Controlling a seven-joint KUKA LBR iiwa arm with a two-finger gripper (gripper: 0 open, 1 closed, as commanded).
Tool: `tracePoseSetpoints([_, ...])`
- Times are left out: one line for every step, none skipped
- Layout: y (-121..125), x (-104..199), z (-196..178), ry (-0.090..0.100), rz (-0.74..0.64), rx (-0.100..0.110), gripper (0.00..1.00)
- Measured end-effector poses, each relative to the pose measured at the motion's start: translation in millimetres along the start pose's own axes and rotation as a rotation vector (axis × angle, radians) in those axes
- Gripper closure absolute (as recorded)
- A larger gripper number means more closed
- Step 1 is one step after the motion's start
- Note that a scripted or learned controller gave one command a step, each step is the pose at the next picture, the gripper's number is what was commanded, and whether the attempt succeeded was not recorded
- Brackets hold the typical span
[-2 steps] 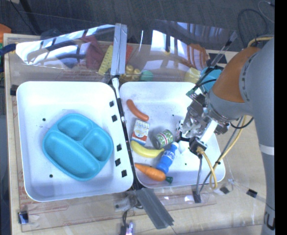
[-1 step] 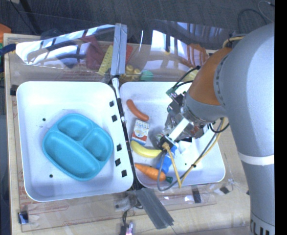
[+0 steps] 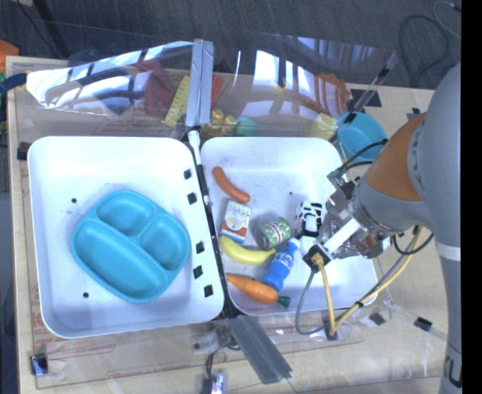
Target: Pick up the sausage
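The sausage (image 3: 230, 185) lies in the upper left of the right bin (image 3: 306, 150), well left of the gripper (image 3: 337, 220) (can't tell if it's open or closed). One each of banana (image 3: 245, 251), carrot (image 3: 255, 288), can (image 3: 273, 232), blue bottle (image 3: 282, 265) and carton (image 3: 237, 218); the print is unreadable. The left bin (image 3: 52, 162) has one blue divided plate (image 3: 130, 243).

Bench (image 3: 401, 105) under left bin (image 3: 60, 171), right bin (image 3: 265, 161)

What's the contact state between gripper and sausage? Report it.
Apart. The camera view shows bare bin floor between the sausage and the gripper.
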State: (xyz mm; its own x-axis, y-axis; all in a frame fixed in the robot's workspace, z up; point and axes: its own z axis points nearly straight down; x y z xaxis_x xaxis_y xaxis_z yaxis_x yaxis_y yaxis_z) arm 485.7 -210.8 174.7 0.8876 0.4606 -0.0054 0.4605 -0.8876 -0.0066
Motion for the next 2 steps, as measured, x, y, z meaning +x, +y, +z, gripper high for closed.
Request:
tracePoseSetpoints([-59.0, 20.7, -14.4, 0.0, 0.141, 0.001, 1.0])
tracePoseSetpoints([-4.5, -8.2, 31.4, 0.002, 0.045, 0.001, 1.0])
